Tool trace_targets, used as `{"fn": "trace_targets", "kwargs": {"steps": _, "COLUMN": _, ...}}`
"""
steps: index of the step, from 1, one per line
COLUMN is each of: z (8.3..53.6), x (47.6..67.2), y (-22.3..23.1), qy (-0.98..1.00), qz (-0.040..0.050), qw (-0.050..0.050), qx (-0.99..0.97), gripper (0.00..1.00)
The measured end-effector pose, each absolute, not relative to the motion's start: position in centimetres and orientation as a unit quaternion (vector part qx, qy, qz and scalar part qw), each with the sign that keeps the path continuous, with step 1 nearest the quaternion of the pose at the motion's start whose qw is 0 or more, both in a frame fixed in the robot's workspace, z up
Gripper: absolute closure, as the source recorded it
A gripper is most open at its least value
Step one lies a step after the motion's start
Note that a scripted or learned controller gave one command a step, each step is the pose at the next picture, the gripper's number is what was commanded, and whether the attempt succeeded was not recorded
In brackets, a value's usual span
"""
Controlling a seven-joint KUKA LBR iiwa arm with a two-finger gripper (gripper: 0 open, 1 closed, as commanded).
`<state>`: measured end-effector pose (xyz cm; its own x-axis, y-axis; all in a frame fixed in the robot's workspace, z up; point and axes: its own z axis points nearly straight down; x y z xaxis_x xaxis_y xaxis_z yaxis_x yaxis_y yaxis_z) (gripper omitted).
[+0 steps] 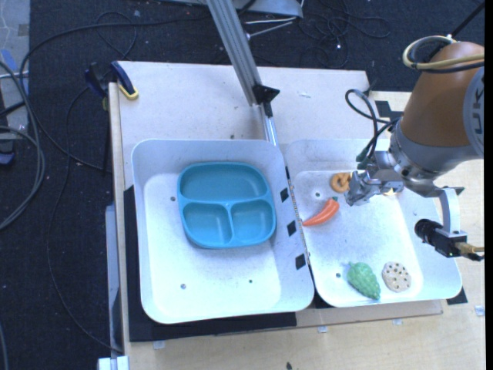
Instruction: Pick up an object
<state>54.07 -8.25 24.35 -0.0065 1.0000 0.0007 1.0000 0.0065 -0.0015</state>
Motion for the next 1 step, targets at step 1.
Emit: {"fn": "trace_targets", "kwargs": {"steps": 1, "z": 23.89, "x": 52.44, "y": -3.97, "qy": -0.709, "qz": 0.0004, "qw": 0.001, "qx": -0.705, "gripper": 1.0}}
